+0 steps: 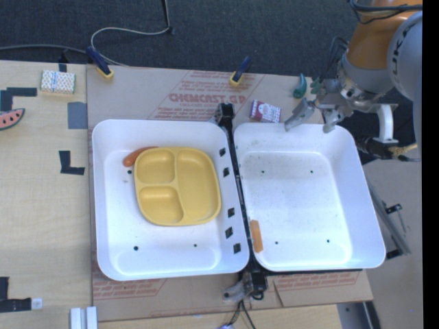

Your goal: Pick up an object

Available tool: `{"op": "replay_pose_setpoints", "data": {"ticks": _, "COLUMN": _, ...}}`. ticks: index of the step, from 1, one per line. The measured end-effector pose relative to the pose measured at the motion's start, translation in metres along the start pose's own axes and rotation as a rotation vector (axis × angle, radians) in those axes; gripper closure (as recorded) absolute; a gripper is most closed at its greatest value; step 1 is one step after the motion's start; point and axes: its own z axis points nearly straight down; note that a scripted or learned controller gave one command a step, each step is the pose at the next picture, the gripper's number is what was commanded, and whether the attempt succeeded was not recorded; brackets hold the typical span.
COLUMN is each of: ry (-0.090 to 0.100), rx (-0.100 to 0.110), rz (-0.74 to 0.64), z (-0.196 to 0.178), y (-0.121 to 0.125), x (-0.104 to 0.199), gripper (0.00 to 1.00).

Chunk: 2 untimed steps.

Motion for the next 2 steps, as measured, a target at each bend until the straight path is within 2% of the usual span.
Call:
{"op": "replay_pose_setpoints", "data": {"ticks": 1, "ry": 0.000, "rx": -0.002, "rz": -0.001, "z": 0.1520, "y": 0.0147, "x": 0.0058, "gripper": 0.00}}
{"op": "replay_pose_setpoints", "data": {"ticks": 2, "ry": -0.002, "rx": -0.003, "rz": -0.003, "z": 0.1423, "y": 0.0149, "x": 0.0058, "gripper": 1.00}}
